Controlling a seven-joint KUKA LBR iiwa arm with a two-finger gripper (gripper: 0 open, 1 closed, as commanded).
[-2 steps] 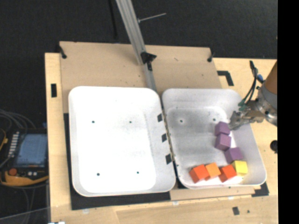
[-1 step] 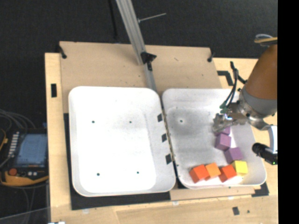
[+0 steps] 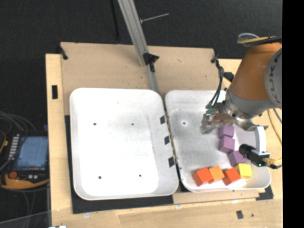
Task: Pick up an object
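- We see two bins side by side on the table (image 3: 95,70): the left bin (image 3: 80,127) and the right bin (image 3: 187,108).
- In the right bin, blocks (image 3: 227,137) lie along its right side and more blocks (image 3: 209,175) along its near edge.
- The arm (image 3: 254,80) reaches over the right bin's far right part.

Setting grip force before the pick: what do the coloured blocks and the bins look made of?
The blocks look like painted wood or hard plastic: crisp edges, flat matte faces in purple, orange, red and yellow. Which of the two, I cannot tell. The bins look like moulded white plastic: rounded corners, thin raised rims, a dull, slightly scuffed floor.
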